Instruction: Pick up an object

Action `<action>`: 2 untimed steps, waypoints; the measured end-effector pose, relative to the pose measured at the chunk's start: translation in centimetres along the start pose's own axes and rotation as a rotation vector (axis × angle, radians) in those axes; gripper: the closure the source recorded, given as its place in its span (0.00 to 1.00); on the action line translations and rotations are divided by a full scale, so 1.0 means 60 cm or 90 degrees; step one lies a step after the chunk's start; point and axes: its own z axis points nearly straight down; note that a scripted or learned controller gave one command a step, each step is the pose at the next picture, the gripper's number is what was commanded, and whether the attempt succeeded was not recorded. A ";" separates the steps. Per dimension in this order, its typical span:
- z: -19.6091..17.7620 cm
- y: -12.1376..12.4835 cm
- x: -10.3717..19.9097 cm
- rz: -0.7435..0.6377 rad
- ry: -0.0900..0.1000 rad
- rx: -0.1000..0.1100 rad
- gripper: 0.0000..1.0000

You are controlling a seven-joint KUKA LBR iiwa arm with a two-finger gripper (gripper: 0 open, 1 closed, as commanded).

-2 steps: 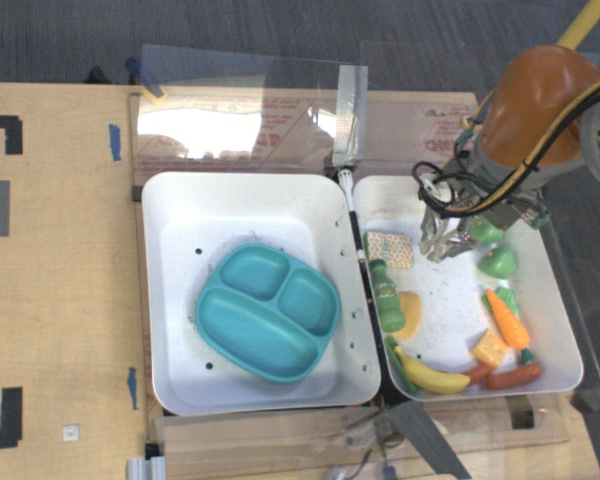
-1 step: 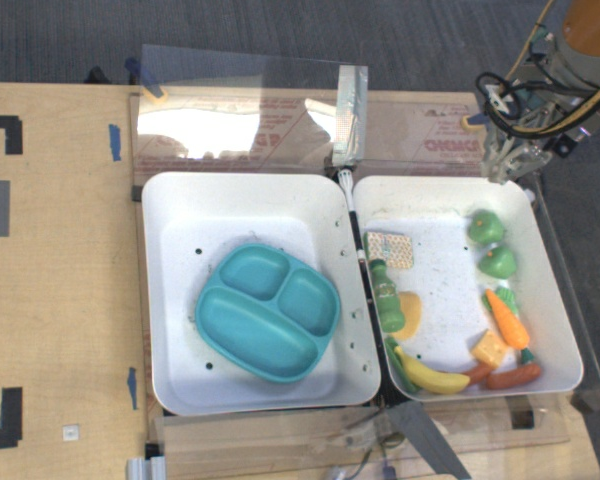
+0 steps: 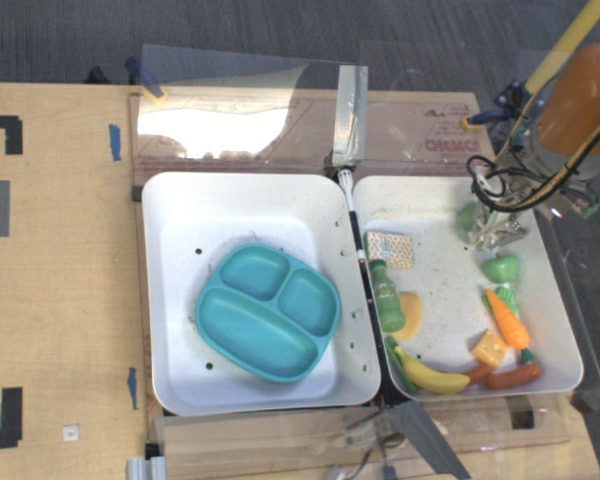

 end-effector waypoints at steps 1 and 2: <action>-0.014 -0.004 -0.006 -0.001 -0.006 0.007 0.00; 0.027 0.050 0.065 0.013 -0.006 0.008 0.00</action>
